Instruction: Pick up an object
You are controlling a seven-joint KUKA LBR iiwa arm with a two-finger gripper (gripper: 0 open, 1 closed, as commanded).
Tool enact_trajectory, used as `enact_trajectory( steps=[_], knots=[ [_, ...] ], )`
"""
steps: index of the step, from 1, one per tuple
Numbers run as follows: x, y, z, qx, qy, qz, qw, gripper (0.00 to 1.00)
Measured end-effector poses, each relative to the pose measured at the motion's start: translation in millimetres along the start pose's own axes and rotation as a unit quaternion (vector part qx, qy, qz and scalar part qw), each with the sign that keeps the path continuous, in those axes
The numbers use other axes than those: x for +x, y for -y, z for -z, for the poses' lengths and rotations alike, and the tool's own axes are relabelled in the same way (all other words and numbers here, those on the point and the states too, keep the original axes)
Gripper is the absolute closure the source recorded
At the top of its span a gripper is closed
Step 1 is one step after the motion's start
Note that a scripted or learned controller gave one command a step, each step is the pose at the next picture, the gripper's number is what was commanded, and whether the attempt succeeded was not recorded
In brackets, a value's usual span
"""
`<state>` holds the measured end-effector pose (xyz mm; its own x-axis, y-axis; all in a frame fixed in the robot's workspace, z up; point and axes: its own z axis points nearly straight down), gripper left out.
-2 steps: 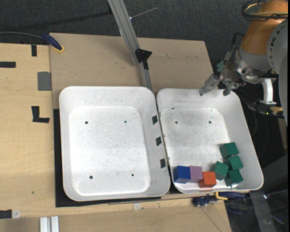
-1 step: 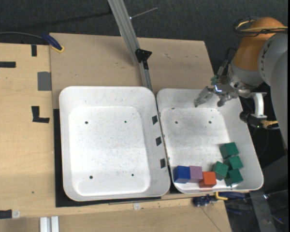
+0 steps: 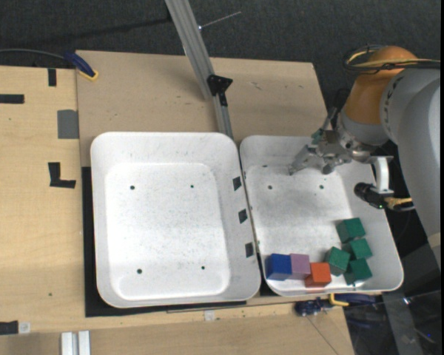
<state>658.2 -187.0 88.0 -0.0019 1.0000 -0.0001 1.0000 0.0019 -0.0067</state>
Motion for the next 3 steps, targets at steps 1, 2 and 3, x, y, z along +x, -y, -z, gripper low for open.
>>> enact_trajectory(
  steps=[1, 2, 3],
  knots=[
    [0, -2, 14, -0.003, 0.001, 0.001, 1.0, 1.0],
    [-2, 7, 65, -0.005, 0.0, -0.001, 1.0, 1.0],
    [1, 6, 129, -0.006, 0.001, 0.0, 1.0, 1.0]
  ],
)
